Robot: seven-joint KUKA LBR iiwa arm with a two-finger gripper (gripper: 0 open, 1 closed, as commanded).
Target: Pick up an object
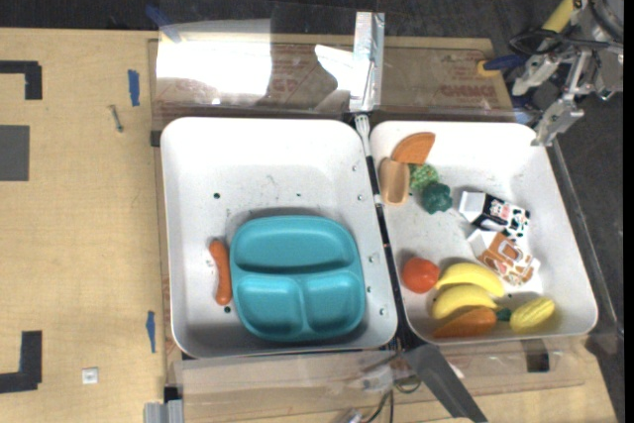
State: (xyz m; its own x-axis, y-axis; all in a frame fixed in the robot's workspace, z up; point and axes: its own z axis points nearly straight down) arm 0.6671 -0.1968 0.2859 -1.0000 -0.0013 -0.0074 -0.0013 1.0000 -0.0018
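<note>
Pincer: the pincer [555,114] sits at about two o'clock in the view, above the upper right corner of the right bin; whether it is apart or together cannot be told, and nothing shows in it.
Arm: the arm [594,5] comes in from the upper right corner, with cables bunched around it.
Bench: the bench [79,243] is a tan board carrying both bins side by side, with black corner marks at nine o'clock and bits of blue tape.
Left bin: the left bin [198,154] holds a teal divided tray [295,277] at its six o'clock, and an orange carrot [222,270] lying along the tray's nine o'clock side, just beside it.
Right bin: the right bin [555,213] holds the loose pickable things, all well apart from the pincer.
Twelve o'clock of right bin: an orange wedge [414,147] lies near the top wall, with a tan bread roll [393,181] just below it and green broccoli [430,189] touching the roll's three o'clock side.
Centre of right bin: a small black and white carton [495,212] lies tilted, and an orange and white packet [509,258] lies just below it at five o'clock.
Six o'clock of right bin: a red tomato [420,274] sits beside a yellow banana bunch [468,286]; an orange piece [464,321] lies under the bananas, touching them, and a yellow lemon [532,314] lies at their four o'clock.
Beyond the bins: a clear plastic sheet [258,64] lies at twelve o'clock of the left bin, beside an upright silver divider [366,59].
</note>
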